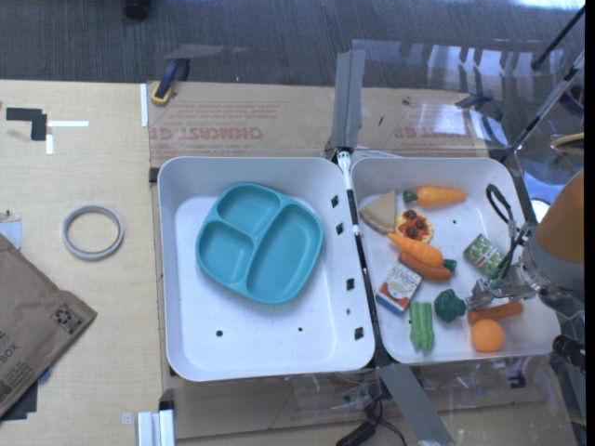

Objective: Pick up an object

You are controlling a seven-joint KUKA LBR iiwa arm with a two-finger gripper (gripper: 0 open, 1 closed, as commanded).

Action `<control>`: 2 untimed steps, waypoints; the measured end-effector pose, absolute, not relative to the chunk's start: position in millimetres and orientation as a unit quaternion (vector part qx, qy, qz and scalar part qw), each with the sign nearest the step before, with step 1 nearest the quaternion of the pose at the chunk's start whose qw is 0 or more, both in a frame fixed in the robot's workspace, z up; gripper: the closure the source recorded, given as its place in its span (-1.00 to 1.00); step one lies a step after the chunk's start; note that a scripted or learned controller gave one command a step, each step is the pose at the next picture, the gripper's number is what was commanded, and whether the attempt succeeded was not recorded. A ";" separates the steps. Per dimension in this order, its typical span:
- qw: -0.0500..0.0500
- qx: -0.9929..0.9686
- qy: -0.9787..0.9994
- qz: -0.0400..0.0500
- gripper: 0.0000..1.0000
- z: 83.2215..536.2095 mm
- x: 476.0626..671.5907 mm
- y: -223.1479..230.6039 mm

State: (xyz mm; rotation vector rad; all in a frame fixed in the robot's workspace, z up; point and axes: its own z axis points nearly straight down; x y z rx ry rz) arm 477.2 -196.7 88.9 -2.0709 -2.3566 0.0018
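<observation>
The gripper (491,293) hangs low over the right bin (521,347), its jaws beside a small toy carrot (497,310) just above the orange ball (487,335); how wide they stand cannot be told.

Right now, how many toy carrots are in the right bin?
3: one carrot at the back, two carrots together mid-bin. The orange piece by the gripper is unclear.

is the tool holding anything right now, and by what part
Cannot be told: the tool sits low in the right bin, right at the small carrot, but no grip is visible.
</observation>
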 end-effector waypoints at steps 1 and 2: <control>0.002 -0.664 -0.748 0.001 1.00 89.0 541.7 -161.7; 0.003 -0.664 -0.748 0.002 1.00 94.8 541.3 -162.3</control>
